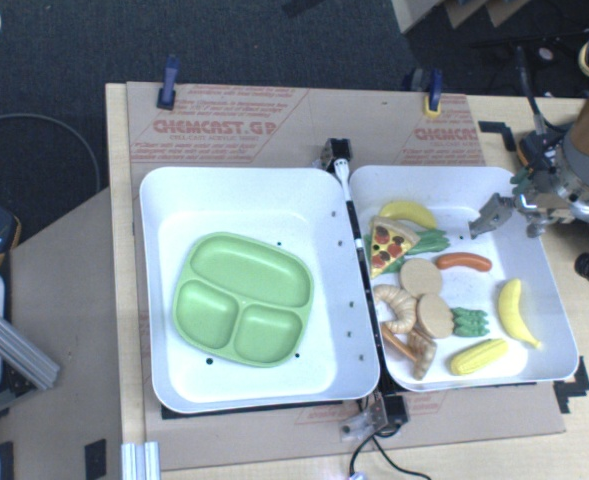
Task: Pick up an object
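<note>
The right bin (544, 253) holds several toy foods: a yellow banana (516, 311), a red sausage (464, 262), a pizza slice (387, 243), a yellow piece (406, 211) at the back, two tan round biscuits (421, 278), a corn cob (479, 355) and a shrimp (394, 308). My gripper (510, 218) hangs over the bin's back right corner, above and right of the sausage. Its fingers (488, 215) stand apart with nothing between them.
The left bin (164, 228) holds a green divided plate (242, 298). A black divider (354, 243) runs between the bins. Green vegetable pieces (469, 320) lie by the biscuits. Blue clamps (167, 83) hold the cardboard at the bench's back edge.
</note>
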Action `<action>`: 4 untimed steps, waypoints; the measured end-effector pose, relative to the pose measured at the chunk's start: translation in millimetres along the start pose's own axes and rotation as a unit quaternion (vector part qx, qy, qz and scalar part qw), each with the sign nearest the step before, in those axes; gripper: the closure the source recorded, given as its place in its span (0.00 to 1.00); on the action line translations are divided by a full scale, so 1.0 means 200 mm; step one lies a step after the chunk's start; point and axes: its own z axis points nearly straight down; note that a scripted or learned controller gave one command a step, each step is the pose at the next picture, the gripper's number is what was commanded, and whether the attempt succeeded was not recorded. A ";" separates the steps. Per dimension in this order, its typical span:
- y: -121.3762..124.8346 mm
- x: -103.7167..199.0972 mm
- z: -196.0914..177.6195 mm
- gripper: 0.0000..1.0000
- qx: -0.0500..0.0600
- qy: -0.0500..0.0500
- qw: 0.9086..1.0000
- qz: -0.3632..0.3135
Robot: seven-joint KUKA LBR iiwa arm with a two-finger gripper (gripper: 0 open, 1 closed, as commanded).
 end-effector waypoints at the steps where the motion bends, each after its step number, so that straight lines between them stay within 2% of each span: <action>1: 0.00 0.00 -0.05 1.00 -0.002 -0.001 1.000 -0.001; 2: -0.28 -0.13 0.59 1.00 0.003 0.003 1.000 0.003; 3: -0.48 0.05 0.57 1.00 0.002 0.002 1.000 0.001; 4: -0.39 0.28 -0.11 1.00 -0.008 -0.001 1.000 -0.004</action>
